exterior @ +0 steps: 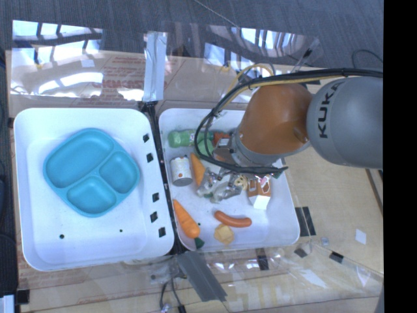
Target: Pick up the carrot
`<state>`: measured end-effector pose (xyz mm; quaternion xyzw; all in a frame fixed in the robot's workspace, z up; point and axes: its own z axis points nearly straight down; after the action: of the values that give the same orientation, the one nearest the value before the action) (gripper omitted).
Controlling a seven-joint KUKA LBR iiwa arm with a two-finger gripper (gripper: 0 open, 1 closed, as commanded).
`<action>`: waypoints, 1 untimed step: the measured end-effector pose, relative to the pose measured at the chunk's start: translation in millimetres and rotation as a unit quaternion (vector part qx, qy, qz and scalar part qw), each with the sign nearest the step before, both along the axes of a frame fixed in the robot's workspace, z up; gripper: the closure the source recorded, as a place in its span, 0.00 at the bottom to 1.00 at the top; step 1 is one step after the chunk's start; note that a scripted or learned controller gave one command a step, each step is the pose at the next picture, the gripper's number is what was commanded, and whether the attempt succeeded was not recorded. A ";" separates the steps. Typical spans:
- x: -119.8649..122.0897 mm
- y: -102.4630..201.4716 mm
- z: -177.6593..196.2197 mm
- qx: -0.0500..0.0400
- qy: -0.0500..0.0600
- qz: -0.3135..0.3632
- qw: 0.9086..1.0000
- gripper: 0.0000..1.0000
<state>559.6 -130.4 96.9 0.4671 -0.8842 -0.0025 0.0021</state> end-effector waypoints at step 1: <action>47.4 -80.9 147.4 -0.002 -0.006 0.138 0.990 1.00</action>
<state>607.0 -211.3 244.4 0.5848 -0.8112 0.0025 -0.0021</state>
